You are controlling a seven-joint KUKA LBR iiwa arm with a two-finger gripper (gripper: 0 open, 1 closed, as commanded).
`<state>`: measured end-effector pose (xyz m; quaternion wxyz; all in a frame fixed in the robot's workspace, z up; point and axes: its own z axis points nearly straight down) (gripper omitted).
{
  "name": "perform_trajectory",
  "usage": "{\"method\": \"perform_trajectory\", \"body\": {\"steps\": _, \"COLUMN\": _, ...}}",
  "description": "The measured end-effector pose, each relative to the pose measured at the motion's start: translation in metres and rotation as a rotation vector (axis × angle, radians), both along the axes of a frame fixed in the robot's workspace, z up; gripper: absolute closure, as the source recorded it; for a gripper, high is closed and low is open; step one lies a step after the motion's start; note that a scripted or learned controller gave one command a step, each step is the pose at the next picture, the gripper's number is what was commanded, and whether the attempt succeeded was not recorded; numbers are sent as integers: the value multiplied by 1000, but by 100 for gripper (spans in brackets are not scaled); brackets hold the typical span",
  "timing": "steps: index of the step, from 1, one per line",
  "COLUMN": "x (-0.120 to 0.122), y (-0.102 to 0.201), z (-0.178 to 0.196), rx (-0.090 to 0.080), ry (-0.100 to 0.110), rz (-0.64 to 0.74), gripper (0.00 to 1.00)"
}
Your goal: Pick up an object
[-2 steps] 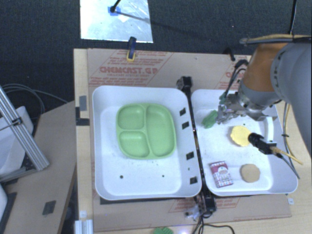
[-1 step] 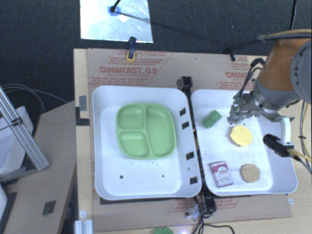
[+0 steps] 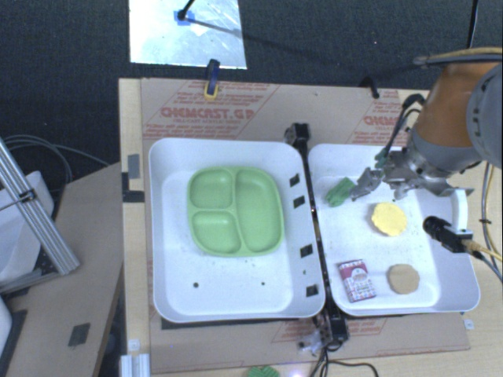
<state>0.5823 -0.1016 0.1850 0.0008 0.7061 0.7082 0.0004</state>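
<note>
"CHEMCAST GP" on brown board [image 3: 206,110]

The right bin [image 3: 330,234] is crowded by a green piece [image 3: 340,191], yellow disc [image 3: 389,219], tan disc [image 3: 403,279] and red packet [image 3: 356,280]; bare floor is left along its left side.

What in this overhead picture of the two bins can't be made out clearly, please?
- Hand: its fingers are too small and blurred in the camera view to judge open or shut.
- Green object: beside the hand; whether they touch is unclear.
- Red-and-white packet: print too small to read.
- Arm: cut off by the right edge.
- Green item: cut off by the bottom edge.
</note>
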Motion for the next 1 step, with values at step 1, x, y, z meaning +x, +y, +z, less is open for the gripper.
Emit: {"method": "perform_trajectory", "body": {"steps": 1, "x": -66, "y": -87, "z": -105, "rx": 1, "ry": 8, "rz": -11, "gripper": 0}}
